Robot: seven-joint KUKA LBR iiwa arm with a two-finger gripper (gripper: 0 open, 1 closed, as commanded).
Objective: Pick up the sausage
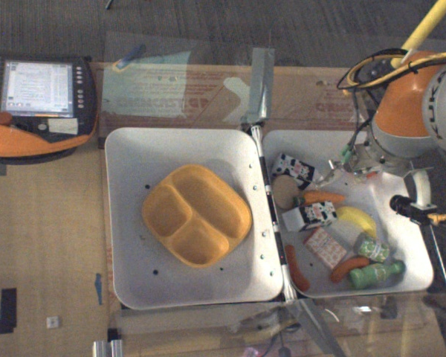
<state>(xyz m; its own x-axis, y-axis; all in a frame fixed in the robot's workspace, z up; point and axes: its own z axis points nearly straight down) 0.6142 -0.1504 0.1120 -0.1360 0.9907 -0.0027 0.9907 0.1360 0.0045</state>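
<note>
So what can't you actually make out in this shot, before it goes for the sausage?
- Gripper: from the camera view I cannot tell whether it is open or shut; the arm covers it.
- Sausage: lies against the right bin's left wall, so its far side is hidden.
- Small packets: labels too small to read.
- Screen: text too blurred to read.
</note>
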